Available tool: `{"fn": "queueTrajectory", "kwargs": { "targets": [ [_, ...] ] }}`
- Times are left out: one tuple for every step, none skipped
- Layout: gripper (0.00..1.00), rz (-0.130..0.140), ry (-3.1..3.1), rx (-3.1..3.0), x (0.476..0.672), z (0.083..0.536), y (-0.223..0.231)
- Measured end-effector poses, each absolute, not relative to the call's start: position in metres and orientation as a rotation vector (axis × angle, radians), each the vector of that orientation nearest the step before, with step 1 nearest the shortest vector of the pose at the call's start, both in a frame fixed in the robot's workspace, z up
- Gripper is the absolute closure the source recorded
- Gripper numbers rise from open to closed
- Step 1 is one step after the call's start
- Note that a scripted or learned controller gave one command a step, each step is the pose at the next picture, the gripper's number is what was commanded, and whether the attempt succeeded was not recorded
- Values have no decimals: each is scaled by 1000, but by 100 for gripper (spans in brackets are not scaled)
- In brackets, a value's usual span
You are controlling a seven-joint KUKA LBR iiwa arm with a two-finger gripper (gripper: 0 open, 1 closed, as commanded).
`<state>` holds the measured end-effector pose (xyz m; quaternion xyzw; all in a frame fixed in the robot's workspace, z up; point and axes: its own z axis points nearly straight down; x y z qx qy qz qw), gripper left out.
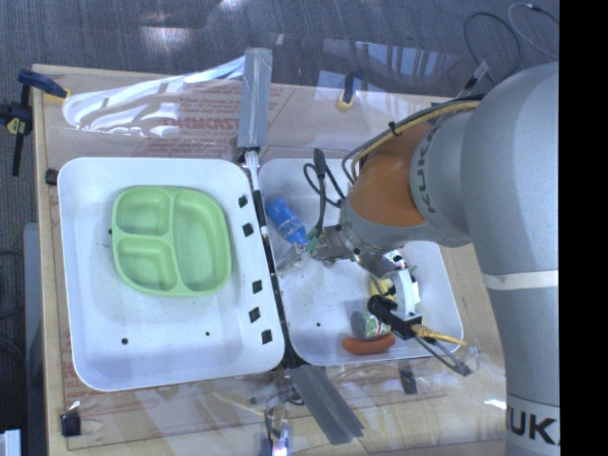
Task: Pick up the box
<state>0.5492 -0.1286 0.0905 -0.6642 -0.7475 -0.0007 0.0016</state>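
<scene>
My gripper (321, 246) hangs low over the middle of the right bin (313, 335), below the orange band of the wrist. Its tip is just right of a blue bottle (284, 220) that lies slanted near the bin's left wall. The wrist hides how the gripper's tip stands. The arm covers the bin's back and right parts, so whatever lies under it is hidden. At the bin's front lie a red-brown sausage-shaped thing (369, 346) and, just above it, a small grey-green thing (364, 325).
In the left bin (95, 340) a green divided plate (172, 239) lies at the back left. A ridge with black clips (260, 288) parts the two bins. Crumpled clear plastic (142, 103) lies on the bench behind the left bin.
</scene>
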Motion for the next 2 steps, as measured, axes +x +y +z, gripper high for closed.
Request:
{"fn": "queueTrajectory", "kwargs": {
  "targets": [
    [0,-3,-2312,-2123,647,91,-141],
    [100,-5,-2316,-2114,648,100,-139]
  ]
}}
